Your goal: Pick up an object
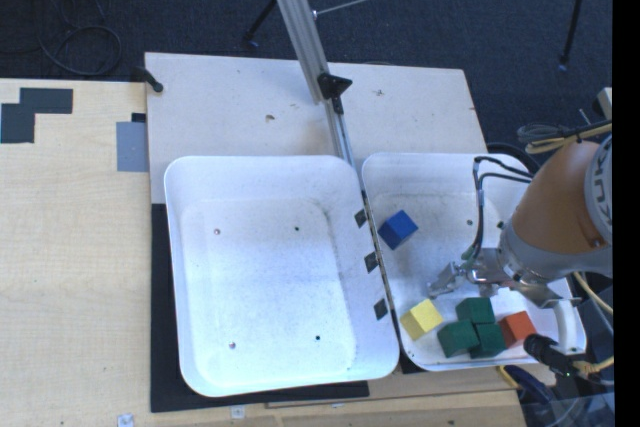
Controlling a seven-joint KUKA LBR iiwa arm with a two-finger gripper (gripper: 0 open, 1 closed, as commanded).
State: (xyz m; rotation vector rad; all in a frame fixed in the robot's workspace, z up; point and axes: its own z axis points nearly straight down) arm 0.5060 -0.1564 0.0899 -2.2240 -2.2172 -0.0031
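Observation:
The right bin (420, 180) holds several blocks. A blue cube (397, 227) lies near its left wall. A yellow cube (422, 318) sits at the front left. Two green blocks (470, 327) are packed together at the front, with an orange-red block (517, 326) touching them on the right. My gripper (452, 280) hangs low over the bin's middle, just above and behind the green blocks and to the right of the yellow cube. The arm's orange band (565, 200) rises behind it and hides the bin's right side. I see no block lifted off the bin floor.
The left bin (260, 275) lies beside the right one, with small black clips (370, 260) along the shared wall. A slanted aluminium rail (300, 20) rises behind the bins. Cables (500, 170) loop near the arm.

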